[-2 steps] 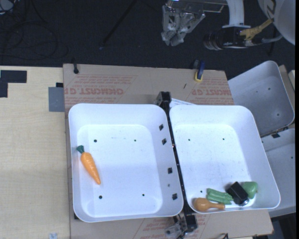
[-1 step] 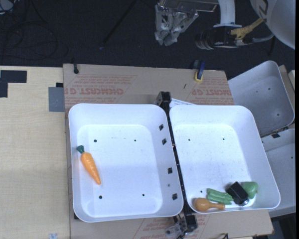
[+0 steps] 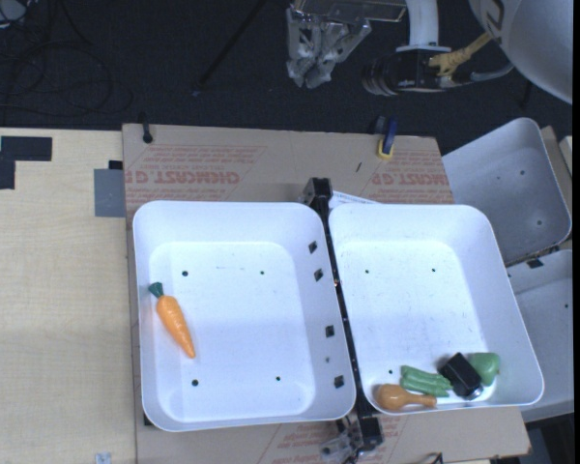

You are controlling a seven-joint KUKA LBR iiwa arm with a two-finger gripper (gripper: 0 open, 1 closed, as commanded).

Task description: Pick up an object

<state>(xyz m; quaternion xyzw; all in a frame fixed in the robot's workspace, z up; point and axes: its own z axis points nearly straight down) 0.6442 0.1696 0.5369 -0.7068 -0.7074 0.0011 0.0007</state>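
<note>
Two shallow white bins sit side by side below me on a sheet of brown cardboard, the left bin and the right bin touching along a dark middle seam with small black clips. My claw hangs at the top of the view, well above and behind both bins, over the dark floor beyond the bench. I see its grey metal body pointing down, but whether it stands wide or narrow I cannot tell at this slant; nothing shows beneath it. My arm runs off to the right behind it, pale and rounded.

In the left bin lies an orange toy carrot with a small green top, close to the left wall, its tip pointing toward the near edge. The rest of that bin's floor shows a few small dark holes.

In the right bin the things crowd the near right corner. A green bean-like piece lies flat, touching a black block that sits tilted just right of it. Behind the block, against the right wall, is a rounder green piece. In front of the bean, at the near wall, rests an orange-brown pear-shaped toy.

A light wooden tabletop stretches left of the cardboard, bearing dark grey patches. A small yellow and blue item stands at the cardboard's far edge.
</note>
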